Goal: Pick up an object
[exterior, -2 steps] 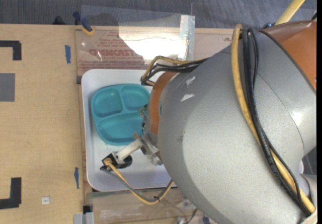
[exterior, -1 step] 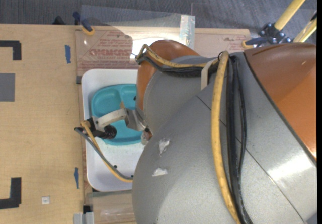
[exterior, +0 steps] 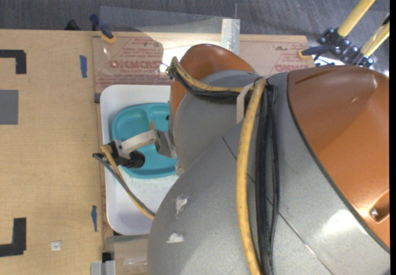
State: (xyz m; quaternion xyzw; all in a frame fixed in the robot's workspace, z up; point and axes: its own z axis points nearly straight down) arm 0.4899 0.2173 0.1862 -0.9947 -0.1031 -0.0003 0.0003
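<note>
A turquoise dish (exterior: 137, 124) with raised dividers lies in the far half of the left white bin (exterior: 127, 209). My gripper (exterior: 163, 144) hangs low over the dish's right side, at or just above its surface. The bulky grey and orange arm (exterior: 266, 169) hides the gripper's tip and the right part of the dish, so nothing shows as held.
The arm's body covers the right side of the bench and the bin there. A clear plastic wall (exterior: 185, 33) stands behind the bins. Bare wooden bench (exterior: 46, 144) with black markers and bits of blue tape stretches to the left.
</note>
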